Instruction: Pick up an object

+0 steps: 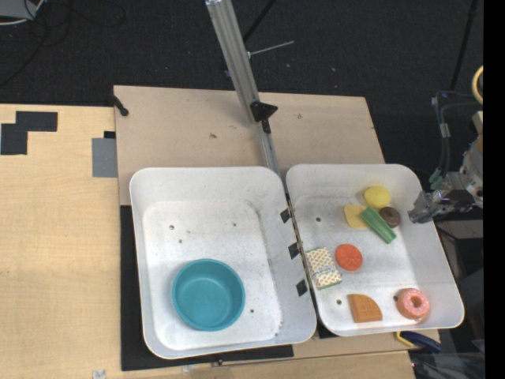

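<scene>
On the left of the worktop [197, 125], a white bin [150, 212] is seen with a teal bowl [208, 294] resting in its near part. Just beside it, on the right, a second white bin [331, 181] is seen, and the small things are kept in there.

Going across that bin, a checked block [323, 266] is found by its left wall, then a red round piece [349, 257], an orange wedge [364, 308], a yellow slice [354, 215], a green stick [379, 225], a yellow ball [377, 195], a brown ball [389, 215] and a pink doughnut [413, 303].

The pincer [424, 209] is seen at the right rim of this bin, near the brown ball. Nothing is seen between its tips, and whether they are apart or together cannot be told.

The reaching step is judged to be in hand; nothing has been picked up yet. For the next move, the pincer would need to be brought a little to the left, lined up over one thing, then lowered onto it. The brown ball and green stick lie closest. They are touching each other, so care would be needed.
</scene>
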`<action>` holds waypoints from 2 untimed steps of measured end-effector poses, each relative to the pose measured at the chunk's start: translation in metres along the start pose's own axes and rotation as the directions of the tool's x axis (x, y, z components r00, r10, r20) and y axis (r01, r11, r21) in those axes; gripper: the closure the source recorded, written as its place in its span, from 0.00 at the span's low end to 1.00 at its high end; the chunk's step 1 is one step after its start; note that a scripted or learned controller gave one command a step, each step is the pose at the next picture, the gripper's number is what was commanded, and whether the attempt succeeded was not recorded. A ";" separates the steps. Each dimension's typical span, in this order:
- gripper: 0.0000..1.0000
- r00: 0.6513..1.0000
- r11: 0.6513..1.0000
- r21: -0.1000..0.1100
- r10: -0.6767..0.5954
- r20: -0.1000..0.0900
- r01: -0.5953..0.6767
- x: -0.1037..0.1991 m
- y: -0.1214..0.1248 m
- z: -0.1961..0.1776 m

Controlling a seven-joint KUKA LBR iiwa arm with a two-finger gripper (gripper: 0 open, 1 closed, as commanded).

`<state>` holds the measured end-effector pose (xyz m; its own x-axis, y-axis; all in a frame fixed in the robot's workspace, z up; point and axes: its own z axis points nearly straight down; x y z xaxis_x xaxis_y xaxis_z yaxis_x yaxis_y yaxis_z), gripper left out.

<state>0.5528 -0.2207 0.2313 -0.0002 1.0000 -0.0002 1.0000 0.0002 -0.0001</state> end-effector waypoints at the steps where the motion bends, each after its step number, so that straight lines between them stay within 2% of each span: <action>1: 1.00 1.000 1.000 0.000 -0.003 -0.001 0.003 0.057 0.003 0.005; 2: 1.00 1.000 1.000 0.001 -0.003 -0.001 0.003 0.109 -0.008 0.013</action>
<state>0.5451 -0.1122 0.2183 -0.0029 1.0000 0.0010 1.0000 0.0029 -0.0012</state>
